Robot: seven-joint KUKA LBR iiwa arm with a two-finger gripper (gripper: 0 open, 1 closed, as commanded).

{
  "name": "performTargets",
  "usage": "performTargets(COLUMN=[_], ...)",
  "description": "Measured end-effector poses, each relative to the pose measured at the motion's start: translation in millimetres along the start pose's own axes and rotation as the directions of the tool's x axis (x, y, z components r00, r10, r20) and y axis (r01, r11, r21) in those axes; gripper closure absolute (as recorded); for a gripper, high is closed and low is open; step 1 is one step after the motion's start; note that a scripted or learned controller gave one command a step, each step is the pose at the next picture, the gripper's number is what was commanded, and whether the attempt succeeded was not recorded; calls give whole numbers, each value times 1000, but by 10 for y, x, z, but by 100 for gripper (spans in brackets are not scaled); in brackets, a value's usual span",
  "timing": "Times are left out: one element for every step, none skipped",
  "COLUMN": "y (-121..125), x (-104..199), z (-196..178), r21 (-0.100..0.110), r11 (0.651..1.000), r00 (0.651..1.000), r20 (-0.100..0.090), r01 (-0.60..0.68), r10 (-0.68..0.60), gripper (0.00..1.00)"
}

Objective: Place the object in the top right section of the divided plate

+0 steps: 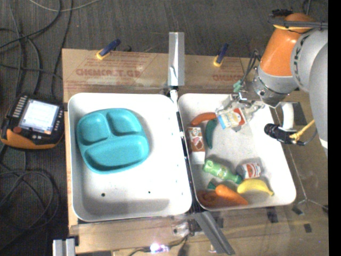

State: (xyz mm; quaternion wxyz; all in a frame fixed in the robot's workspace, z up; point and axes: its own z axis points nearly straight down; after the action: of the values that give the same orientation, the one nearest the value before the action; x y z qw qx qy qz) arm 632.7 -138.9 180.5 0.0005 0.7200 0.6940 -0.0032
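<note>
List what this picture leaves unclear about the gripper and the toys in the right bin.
- Gripper, camera view: whether the small blue, white and red packet sits between its fingers is too blurred to tell.
- Dark green item: its top is partly covered by that packet.
- Brown item at the bin's front edge: the carrot overlaps it.

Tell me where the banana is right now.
The banana lies in the right bin, near its front right corner, just below the small can and right of the carrot.

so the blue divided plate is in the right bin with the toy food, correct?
No. The camera view shows the blue divided plate alone in the left bin; the toy food, such as the banana and carrot, lies in the right bin.
</note>
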Motion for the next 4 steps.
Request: performTargets(y=[-508,-882,-577,-169], x=[734,1544,2392,3066], z=[-25,-26,-790,-340], r21=[-4,-4,-5,-4], r11=[930,877,789,704], r00=[930,877,789,704], r20=[-6,-5,-2,-1], r01=[367,481,614,710], r10=[-367,-481,-614,-710], gripper=[100,100,100,100])
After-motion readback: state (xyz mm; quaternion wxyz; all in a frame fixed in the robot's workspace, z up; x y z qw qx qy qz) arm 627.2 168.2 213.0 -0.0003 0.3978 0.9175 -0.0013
